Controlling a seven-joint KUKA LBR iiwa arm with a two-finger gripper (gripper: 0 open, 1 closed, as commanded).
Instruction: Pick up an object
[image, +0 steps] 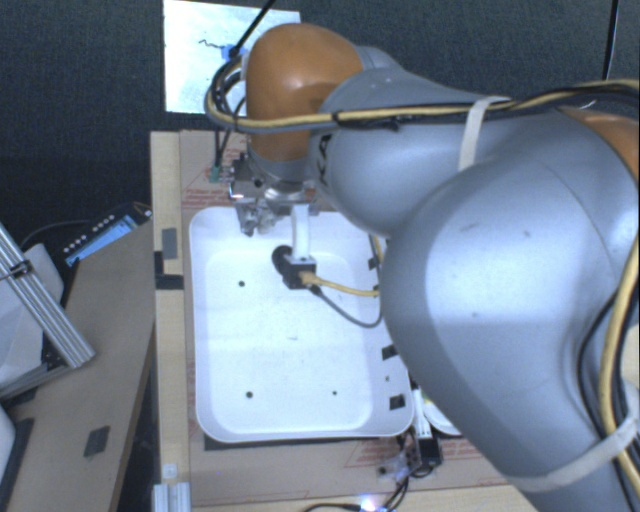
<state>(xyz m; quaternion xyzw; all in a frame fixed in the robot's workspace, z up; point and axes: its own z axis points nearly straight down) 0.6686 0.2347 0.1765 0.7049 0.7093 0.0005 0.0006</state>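
My gripper (256, 216) hangs below the orange wrist band (290, 80), over the far left corner of the left white bin (230, 400). A white bar runs down from the wrist to a black fitting (290, 267), from which a yellow cable (345, 290) leads off to the right. I see no loose object on the visible bin floor, just a few small dark dots. The big grey arm (500, 260) hides the right bin and whatever lies in it.
The arm's bulk covers the right half of the view. Only a sliver of the right bin's near corner (440, 422) shows. A tan bench (100, 330) with a metal rail (45, 310) lies to the left. A white sheet (200, 60) stands behind the bins.
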